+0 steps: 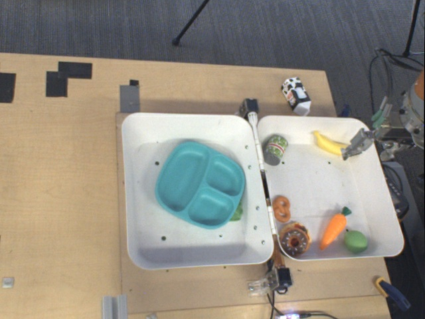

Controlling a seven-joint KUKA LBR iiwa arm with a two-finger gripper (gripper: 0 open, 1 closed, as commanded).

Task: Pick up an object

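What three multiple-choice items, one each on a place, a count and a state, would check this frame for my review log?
1. Where does the teal divided plate lie?
A. left bin
B. right bin
C. on the bench

2. How many orange carrots lie in the right bin?
A. one
B. two
C. three

3. Where is the gripper?
A. at the banana's end
B. over the plate
C. on the donut

Answers: 1 A, the plate rests in the left bin. 2 A, a single carrot. 3 A, it sits at the banana.
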